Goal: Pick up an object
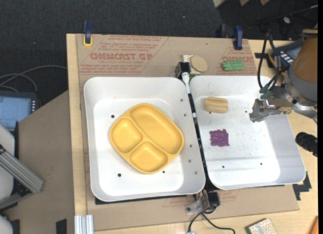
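In the right bin point(262, 172) lie a tan bread-like roll point(216, 105) near the back left and a purple bunch of grapes point(219, 138) in the middle left. The gripper point(257, 114) hangs over the right bin's back right part, to the right of the roll and apart from it. Nothing shows between its fingers. A yellow three-compartment plate point(146, 137) fills the middle of the left bin point(101, 101).
A green object point(232, 66) and a tan round disc point(200, 64) lie on the brown board behind the bins. Blue clamps point(237, 38) hold the board's back edge. The arm's body point(305, 76) and cables stand at the right.
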Robot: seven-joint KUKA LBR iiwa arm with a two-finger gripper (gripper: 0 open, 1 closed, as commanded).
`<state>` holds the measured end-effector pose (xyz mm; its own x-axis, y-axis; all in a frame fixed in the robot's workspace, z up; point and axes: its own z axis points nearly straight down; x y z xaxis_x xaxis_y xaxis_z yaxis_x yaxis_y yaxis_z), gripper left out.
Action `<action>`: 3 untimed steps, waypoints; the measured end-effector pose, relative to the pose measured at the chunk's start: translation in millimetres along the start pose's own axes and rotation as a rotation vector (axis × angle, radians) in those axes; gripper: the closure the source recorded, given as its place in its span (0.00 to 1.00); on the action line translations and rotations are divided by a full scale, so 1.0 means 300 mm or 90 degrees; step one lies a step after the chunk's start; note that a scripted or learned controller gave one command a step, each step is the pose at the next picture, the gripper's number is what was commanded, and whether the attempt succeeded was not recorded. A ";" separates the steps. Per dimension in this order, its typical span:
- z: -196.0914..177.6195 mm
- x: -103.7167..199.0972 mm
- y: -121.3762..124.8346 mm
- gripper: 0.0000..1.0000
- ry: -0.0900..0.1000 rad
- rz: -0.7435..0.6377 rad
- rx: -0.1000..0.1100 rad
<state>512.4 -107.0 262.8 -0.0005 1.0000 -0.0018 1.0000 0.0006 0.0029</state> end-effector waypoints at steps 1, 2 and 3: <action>0.542 0.058 0.081 1.00 0.003 -0.001 0.009; 0.378 -0.046 -0.089 1.00 0.002 0.004 0.004; 0.255 0.151 -0.111 1.00 0.001 -0.002 0.000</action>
<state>479.2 -61.8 186.1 -0.0042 1.0000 -0.0002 1.0000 0.0042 0.0029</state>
